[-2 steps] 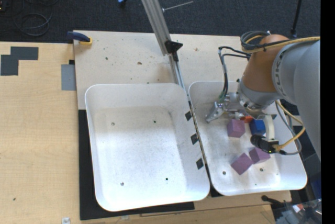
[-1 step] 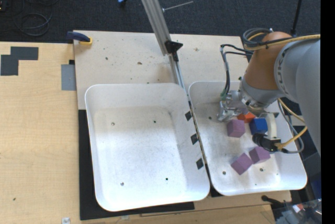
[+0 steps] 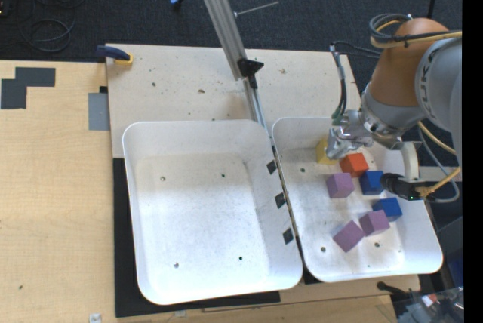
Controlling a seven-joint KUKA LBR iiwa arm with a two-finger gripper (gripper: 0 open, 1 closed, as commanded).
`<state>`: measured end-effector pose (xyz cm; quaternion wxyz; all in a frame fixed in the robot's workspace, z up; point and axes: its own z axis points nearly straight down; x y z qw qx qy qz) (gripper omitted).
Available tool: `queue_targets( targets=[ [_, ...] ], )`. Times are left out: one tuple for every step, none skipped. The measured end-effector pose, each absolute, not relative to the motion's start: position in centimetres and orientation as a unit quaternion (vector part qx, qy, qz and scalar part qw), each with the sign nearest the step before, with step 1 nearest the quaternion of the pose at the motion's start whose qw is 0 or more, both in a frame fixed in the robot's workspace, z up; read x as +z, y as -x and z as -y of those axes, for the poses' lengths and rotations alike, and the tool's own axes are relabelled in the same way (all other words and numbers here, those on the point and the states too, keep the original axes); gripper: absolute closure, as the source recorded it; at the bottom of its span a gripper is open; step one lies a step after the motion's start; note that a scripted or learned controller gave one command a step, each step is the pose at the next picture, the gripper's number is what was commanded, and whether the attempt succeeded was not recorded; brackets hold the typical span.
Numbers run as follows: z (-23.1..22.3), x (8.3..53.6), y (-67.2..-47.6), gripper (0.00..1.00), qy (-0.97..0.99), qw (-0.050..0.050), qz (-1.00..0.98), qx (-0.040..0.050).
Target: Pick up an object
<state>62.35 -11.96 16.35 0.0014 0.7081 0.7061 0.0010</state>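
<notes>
Six blocks are crowding the right bin [image 3: 423,257]; the tool [image 3: 349,139] is hanging over the yellow block [image 3: 325,154] beside the orange block [image 3: 355,162], risking nudging both; its grip I cannot tell.

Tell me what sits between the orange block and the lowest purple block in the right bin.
In the camera view, another purple block lies between the orange block and the lowest purple block, closer to the orange one.
</notes>
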Motion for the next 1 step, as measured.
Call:
queue_targets(
  targets=[
    [11.57, 22.39, -63.02, 1.00, -0.707, 0.002, -0.707, 0.0012]
  ],
)
